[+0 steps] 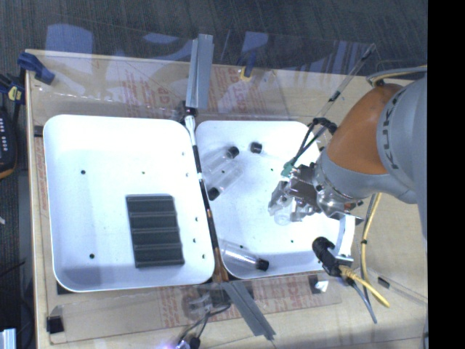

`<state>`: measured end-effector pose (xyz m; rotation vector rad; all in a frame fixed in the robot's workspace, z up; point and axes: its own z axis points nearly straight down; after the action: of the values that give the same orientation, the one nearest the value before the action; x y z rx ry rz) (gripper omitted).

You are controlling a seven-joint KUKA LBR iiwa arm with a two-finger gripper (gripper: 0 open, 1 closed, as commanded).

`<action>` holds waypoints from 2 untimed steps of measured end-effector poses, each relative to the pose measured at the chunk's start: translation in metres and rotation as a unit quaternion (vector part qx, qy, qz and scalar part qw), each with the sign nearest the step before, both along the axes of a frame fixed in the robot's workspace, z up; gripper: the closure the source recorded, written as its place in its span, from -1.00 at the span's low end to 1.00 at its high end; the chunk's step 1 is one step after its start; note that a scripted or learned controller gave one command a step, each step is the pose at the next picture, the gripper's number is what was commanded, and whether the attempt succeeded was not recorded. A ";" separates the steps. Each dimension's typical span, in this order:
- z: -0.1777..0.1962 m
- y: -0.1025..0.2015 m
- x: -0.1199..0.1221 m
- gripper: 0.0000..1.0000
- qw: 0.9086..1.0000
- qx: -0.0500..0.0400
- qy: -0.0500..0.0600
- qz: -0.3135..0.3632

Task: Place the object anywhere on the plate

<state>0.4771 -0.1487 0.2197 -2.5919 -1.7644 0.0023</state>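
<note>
The left bin (116,198) holds a dark ribbed plate (155,230) lying flat toward its lower middle. In the right bin (254,195), clear vials with black caps are scattered: two (221,171) lie near the wall shared with the left bin, one (243,257) lies along the bottom edge, and a small black cap (256,148) sits near the top. The pincer (285,203) hangs over the right side of that bin; whether it is open or gripping anything cannot be told. Both bins rest on a wooden counter (109,86), with dark carpet beyond.
</note>
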 end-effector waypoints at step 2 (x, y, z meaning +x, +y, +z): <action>-0.029 0.118 0.179 1.00 1.000 -0.001 0.000 0.001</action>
<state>0.6562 -0.0307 0.1912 -2.5916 -1.7693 0.0050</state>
